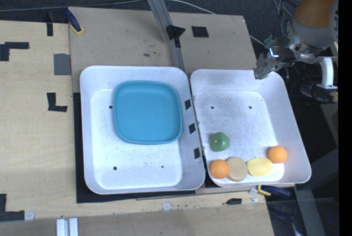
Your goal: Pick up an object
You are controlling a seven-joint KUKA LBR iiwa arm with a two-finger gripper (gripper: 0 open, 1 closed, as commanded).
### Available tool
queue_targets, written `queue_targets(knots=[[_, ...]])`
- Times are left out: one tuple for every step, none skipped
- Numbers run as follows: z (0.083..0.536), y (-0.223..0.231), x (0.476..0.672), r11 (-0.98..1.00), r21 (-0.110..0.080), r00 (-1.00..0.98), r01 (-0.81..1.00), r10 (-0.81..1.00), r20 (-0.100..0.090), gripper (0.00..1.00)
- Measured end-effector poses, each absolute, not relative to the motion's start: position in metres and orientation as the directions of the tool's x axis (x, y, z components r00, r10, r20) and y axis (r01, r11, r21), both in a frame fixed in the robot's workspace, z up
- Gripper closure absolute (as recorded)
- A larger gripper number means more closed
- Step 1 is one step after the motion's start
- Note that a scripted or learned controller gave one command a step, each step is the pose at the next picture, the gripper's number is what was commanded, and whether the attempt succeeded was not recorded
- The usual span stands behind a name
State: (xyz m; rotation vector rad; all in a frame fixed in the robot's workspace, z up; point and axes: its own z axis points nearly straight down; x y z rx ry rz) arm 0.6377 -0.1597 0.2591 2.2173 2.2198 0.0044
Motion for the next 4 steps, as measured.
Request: queue_targets(knots=[[0.272,-0.159,0.638,0.000,0.001,0.000,1.000,1.000,0.000,1.00],[0.257,-0.108,0.635,0.004,-0.001,-0.004,1.000,1.000,0.001,1.00],[0.256,-0.047,0.621,0.005,0.000,-0.005,1.000,1.000,0.001,1.00],[0.260,0.007,0.614,0.005,0.000,-0.005,1.000,1.000,0.001,1.00]])
